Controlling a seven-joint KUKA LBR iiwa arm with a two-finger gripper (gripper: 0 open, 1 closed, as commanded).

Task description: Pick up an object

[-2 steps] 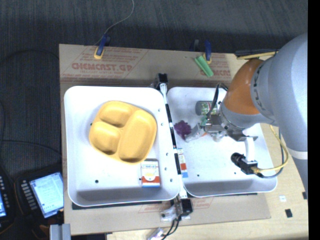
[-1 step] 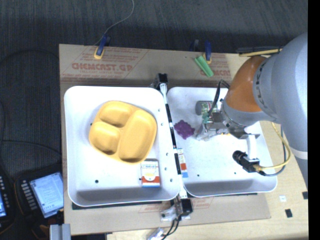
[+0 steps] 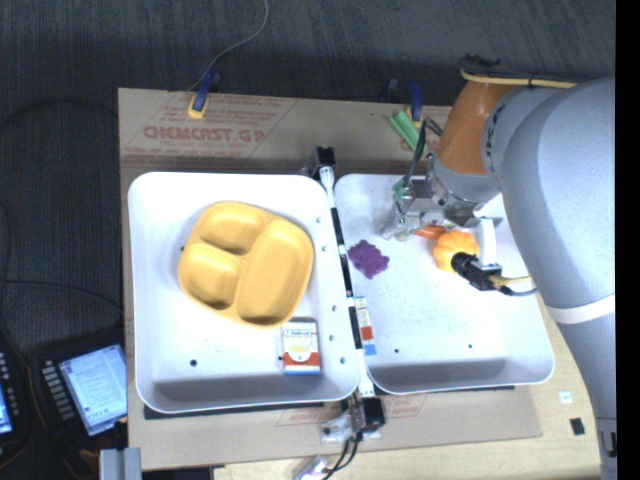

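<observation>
My gripper [image 3: 410,218] is low over the back of the right bin [image 3: 450,363], under the orange band of the arm. An orange fruit-like object [image 3: 450,246] lies just to the gripper's right, partly covered by the wrist and a black cable plug. A purple bunch of grapes [image 3: 368,259] lies in the same bin, a little left of and in front of the gripper. In the left bin [image 3: 160,368] rests a large yellow bread-like object [image 3: 245,263], with a small white and orange box [image 3: 300,347] at its front right.
The arm's big grey body [image 3: 570,198] covers the right side of the right bin. A black divider rail [image 3: 345,268] runs between the bins. Blue clamps [image 3: 203,95] and a green item [image 3: 405,126] sit at the board's back edge.
</observation>
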